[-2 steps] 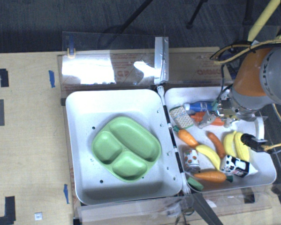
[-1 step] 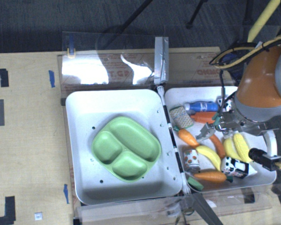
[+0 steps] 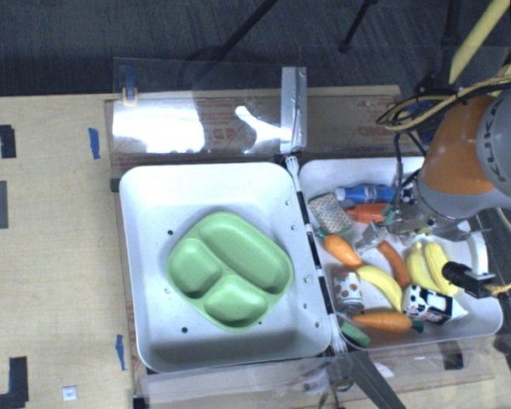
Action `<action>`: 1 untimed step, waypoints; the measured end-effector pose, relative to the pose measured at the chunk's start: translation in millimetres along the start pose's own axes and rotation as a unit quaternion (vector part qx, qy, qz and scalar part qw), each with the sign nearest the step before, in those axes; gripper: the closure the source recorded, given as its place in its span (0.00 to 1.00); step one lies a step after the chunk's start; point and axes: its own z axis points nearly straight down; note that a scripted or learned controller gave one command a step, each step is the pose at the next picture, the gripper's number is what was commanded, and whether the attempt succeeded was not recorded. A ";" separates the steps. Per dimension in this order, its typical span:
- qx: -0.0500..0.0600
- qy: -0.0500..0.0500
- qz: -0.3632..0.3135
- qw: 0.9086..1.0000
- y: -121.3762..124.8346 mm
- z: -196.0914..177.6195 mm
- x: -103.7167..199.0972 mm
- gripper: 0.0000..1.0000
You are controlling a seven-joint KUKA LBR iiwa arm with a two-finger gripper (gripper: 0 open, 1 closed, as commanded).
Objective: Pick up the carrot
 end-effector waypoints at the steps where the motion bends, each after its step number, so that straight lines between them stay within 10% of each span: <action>1: -0.001 0.000 0.009 1.000 23.4 18.1 -44.9 0.00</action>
